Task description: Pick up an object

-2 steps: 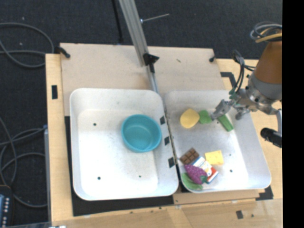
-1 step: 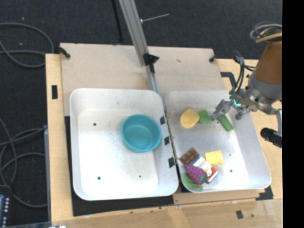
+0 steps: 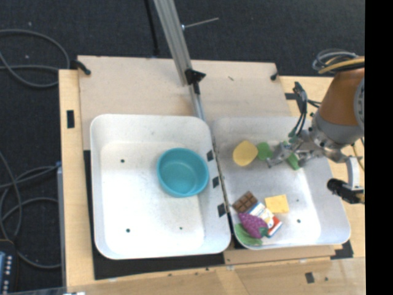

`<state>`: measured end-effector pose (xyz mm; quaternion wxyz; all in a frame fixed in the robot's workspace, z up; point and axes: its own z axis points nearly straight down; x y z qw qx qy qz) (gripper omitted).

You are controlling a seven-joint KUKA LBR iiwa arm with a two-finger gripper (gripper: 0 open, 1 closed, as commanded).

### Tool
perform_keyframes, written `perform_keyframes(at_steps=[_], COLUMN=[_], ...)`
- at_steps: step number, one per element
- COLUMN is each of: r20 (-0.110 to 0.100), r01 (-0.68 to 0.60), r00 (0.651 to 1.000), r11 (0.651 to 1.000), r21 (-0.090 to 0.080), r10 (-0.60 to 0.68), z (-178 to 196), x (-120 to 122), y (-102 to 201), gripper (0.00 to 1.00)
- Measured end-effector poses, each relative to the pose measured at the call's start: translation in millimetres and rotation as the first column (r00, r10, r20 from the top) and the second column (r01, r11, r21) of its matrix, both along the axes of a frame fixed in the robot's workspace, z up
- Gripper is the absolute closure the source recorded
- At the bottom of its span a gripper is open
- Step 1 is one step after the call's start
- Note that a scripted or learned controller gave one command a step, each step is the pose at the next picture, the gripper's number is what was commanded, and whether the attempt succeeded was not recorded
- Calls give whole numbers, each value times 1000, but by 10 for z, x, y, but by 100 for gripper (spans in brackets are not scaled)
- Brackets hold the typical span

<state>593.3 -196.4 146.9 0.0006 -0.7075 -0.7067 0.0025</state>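
Green block in right bin, just beside yellow disc, near gripper; second green piece under gripper tip; finger state unclear, can't tell open or clenched, nothing visibly grasped; chocolate bar, yellow cube, purple grapes clustered at bin's near edge; teal bowl upright in left bin.

Left bin: open floor around blue bowl. Right bin: front clutter, rear clear.
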Motion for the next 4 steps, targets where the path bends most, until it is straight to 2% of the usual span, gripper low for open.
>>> perform_keyframes(at_steps=[1,2,4], r20=[1,9,11], r01=[0,2,2], r00=[1000,1000,1000], r11=[1000,1000,1000], r21=[0,0,1], r10=[0,-2,-2], z=[-487,-345,561], x=[-9,11,-4], y=[-19,-24,-138], gripper=[0,100,100])
